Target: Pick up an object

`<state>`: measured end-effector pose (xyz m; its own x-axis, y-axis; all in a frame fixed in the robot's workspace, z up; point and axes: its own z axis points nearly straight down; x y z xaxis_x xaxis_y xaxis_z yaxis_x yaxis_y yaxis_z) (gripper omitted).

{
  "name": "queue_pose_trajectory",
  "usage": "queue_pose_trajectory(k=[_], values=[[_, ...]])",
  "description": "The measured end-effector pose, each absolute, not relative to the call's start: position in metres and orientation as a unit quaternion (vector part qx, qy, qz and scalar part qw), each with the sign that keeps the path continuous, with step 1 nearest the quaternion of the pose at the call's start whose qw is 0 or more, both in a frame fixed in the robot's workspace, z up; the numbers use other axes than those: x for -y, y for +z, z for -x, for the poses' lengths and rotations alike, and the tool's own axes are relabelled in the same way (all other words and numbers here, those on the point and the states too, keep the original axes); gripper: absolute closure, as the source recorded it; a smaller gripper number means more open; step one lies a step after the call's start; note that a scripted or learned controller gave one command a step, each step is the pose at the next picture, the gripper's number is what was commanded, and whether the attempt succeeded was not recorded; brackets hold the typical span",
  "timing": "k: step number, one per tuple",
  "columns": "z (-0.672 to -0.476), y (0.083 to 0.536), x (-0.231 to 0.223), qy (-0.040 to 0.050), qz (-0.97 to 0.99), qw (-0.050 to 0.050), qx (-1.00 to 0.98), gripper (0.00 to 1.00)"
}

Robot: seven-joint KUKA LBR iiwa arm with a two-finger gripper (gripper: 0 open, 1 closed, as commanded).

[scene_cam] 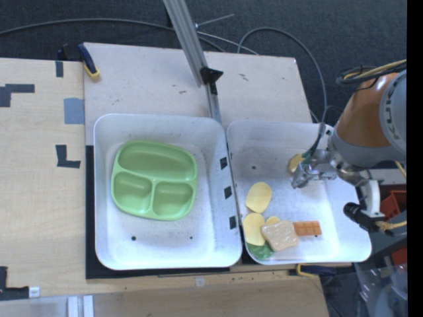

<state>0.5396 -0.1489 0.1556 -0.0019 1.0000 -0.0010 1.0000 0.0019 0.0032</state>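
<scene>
My gripper hangs low over the right bin, near the middle of its right half. A small yellow piece shows right against the gripper's left side; whether it is gripped or only lies beside it cannot be made out. Further front in the same bin lie a yellow oval chip, a second yellow chip, a tan slice of toast, an orange cracker and a bit of green under the toast.
A green divided plate lies in the left bin. A slanted metal rail comes down from the top to the bins' shared wall. Cables run over the floor at the back.
</scene>
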Motion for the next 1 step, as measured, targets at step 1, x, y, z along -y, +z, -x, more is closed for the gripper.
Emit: queue_pose_trajectory(k=[1], values=[[-0.5366,0.2039,0.1577,0.0006,-0.707,0.002,-0.707,1.00]])
